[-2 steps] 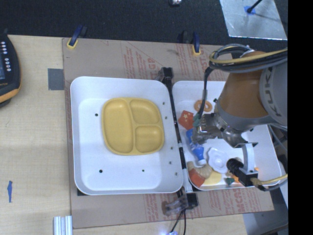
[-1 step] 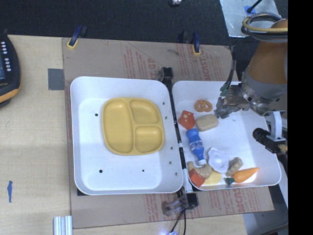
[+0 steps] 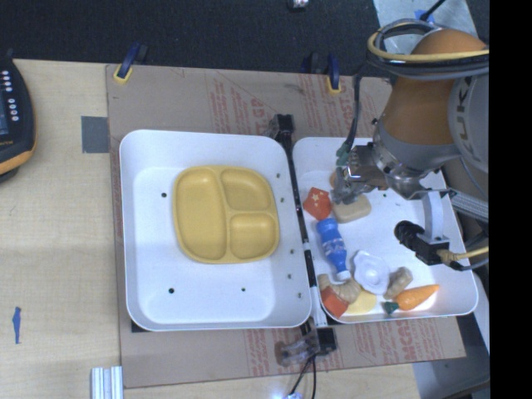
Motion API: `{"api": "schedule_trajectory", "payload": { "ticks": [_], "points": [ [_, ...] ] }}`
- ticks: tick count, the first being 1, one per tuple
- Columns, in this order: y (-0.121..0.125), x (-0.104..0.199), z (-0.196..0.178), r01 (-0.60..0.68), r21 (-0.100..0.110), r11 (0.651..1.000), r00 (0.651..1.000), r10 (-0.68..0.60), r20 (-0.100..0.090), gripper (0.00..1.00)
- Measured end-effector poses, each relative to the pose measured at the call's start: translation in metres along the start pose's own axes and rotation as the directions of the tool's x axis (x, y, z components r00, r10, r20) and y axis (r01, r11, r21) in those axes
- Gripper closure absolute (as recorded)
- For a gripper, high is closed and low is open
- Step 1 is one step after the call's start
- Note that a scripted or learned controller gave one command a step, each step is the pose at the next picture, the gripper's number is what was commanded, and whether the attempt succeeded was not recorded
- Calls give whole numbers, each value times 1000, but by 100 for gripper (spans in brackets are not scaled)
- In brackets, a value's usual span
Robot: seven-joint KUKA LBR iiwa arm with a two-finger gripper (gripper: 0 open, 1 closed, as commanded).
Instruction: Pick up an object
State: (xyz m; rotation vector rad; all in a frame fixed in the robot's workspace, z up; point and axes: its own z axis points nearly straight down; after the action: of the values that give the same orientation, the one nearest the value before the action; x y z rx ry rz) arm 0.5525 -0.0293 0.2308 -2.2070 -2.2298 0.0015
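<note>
White plastic fills the bench: the left shallow bin point(image 3: 141, 298) holds a yellow three-compartment plate point(image 3: 225, 213); the right shallow bin point(image 3: 457, 306) holds a blue bottle point(image 3: 332, 246), long axis running near-to-far and slightly tilted, beside a red wedge point(image 3: 317, 203) and an orange carrot point(image 3: 413, 297). The gripper point(image 3: 351, 183) hangs over a tan piece point(image 3: 352, 210).

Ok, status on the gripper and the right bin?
Gripper low in right white bin, over a tan bread-like piece. Grasp not confirmed. Red wedge and blue plastic bottle crowd close beside.
</note>
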Motion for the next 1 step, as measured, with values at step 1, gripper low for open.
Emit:
{"api": "schedule_trajectory", "payload": {
  "ticks": [1],
  "points": [
    [-4, 108, -17, 6, -2, 1000, 1000, -6, -1, 100]
  ]
}}
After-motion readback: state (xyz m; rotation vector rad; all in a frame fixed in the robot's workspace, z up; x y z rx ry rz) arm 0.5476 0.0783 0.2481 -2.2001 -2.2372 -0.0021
